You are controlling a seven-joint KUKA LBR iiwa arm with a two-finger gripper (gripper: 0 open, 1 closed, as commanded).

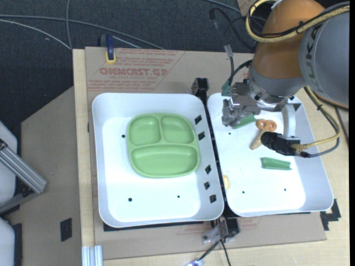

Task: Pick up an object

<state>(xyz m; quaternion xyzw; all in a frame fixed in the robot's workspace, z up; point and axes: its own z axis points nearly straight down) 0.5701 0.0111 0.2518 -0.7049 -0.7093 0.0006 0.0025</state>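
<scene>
While the gripper (232, 117) hovers at the right bin's (310, 195) eleven o'clock, finger state unclear, nothing is lifted yet.

— How many bins?

— Two white bins, side by side: the left bin (105, 165) well off to the gripper's left, the right bin (310, 187) under the gripper (232, 117).

— And plates?

— One green divided plate (163, 144), with three compartments, left of the gripper across the bin wall.

— Loose pieces?

— Four I can count. One green piece (247, 120) touching the gripper's right side, one orange ring (266, 125) just right of that, one tan stick (255, 143) below and right of the gripper, one green strip (275, 163) further down and right.

— Arms?

— One.
</scene>
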